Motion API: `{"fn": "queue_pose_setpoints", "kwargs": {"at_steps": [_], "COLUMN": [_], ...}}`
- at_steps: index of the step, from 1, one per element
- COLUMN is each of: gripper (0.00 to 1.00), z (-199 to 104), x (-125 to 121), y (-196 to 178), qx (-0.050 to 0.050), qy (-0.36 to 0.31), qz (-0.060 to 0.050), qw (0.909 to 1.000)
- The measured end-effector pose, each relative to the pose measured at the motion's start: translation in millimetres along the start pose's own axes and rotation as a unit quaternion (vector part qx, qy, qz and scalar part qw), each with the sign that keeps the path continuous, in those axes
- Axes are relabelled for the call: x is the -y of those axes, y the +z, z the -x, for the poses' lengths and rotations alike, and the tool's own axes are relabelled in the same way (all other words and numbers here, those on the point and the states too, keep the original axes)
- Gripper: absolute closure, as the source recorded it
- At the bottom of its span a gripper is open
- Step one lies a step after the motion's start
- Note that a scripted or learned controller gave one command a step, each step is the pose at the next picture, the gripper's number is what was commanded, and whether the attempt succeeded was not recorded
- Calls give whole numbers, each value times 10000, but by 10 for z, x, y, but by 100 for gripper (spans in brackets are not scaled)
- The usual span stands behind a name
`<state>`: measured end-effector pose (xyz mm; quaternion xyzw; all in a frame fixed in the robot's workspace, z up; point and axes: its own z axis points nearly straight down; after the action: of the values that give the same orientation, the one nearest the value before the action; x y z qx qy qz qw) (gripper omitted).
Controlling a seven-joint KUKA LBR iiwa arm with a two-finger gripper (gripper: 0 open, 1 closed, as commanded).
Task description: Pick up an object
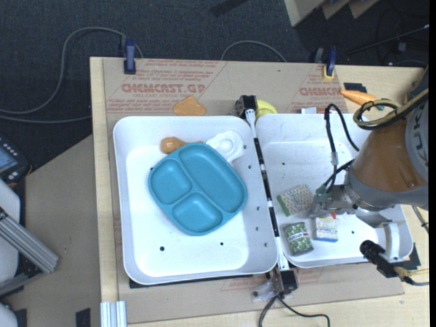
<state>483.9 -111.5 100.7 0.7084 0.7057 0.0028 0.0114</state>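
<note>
Gripper (pixel 325 208): low in the right bin (pixel 300 133), finger state cannot be told. Small white carton (pixel 326 231): just below it, apart. Green packet (pixel 298 238): below-left (print unreadable). Patterned packet (pixel 294 199): just left. Blue divided plate (pixel 197 187): far left, left bin (pixel 129 203). Bench board (pixel 163 86): "CHEMCAST GP" in red.

Dark carpet floor (pixel 48 12) around a tan bench (pixel 109 203) — grey cables (pixel 75 36) trailing.
</note>
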Motion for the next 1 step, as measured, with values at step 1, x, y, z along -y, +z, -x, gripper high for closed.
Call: {"fn": "queue_pose_setpoints", "kwargs": {"at_steps": [1], "gripper": [100], "z": [418], "x": [32], "y": [-442], "qx": [-40], "qy": [-2], "qz": [-77], "qw": [10000]}}
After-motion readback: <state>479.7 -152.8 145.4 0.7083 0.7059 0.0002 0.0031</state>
